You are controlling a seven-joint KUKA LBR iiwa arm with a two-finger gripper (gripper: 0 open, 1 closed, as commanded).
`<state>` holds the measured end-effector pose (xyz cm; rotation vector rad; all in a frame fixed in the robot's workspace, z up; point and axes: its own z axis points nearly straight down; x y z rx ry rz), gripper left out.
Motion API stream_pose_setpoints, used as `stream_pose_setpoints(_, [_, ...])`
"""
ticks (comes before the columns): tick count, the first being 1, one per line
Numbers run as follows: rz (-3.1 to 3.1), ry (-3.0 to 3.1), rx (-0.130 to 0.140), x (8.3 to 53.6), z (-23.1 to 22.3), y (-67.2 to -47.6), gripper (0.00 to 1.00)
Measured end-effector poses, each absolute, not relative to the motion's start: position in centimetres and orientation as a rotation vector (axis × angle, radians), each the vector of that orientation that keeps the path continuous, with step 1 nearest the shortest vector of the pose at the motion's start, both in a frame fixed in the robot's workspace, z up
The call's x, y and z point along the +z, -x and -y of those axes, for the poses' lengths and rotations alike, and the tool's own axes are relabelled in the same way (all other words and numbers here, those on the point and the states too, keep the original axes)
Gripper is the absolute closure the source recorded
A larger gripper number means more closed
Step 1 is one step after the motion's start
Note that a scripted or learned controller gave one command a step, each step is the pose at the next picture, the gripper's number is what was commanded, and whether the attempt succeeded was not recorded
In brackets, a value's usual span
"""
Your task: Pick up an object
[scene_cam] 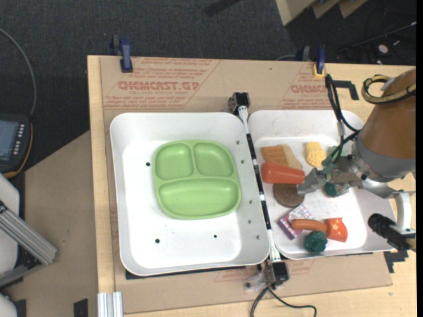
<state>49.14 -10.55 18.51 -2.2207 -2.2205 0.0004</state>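
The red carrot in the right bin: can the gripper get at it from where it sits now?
Probably yes. The carrot lies uncovered just left of the gripper, nothing between them. The cracker and brown cookie crowd its sides, so a clean grasp is uncertain.

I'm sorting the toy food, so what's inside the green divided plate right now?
The green divided plate in the left bin has nothing visible in its three compartments, and nothing covers any of them.

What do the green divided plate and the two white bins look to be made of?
Green divided plate: probably moulded plastic, matte, uniform colour, with soft rounded compartment ridges. Left bin and right bin: seemingly thin formed plastic, smooth and slightly glossy, with rounded corners and shallow walls. Neither material is certain from above.
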Motion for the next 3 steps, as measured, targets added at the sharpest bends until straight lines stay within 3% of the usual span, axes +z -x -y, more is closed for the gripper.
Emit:
stream_pose_setpoints(1, [2.241,2.234,-0.011,8.8,13.8,-63.2,0.00])
stream_pose_setpoints(2, [2.224,2.229,-0.002,12.0,17.7,-63.4,0.00])
stream_pose_setpoints(3, [2.223,2.224,-0.004,8.7,20.5,-61.6,0.00])
